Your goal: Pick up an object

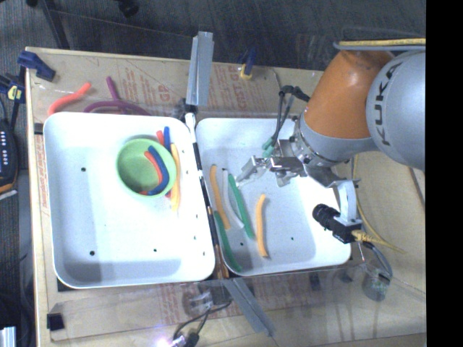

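Nearest, orange stick (261, 225) lay unpicked below hand (255, 166); hand seemed open, gripping nothing; picking left.

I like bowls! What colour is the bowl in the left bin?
Green: the bowl shows best in the camera view.

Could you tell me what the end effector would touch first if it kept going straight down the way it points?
Probably the bare floor of the right bin; the end effector hangs above it, beside the green strip. Depth is unclear.
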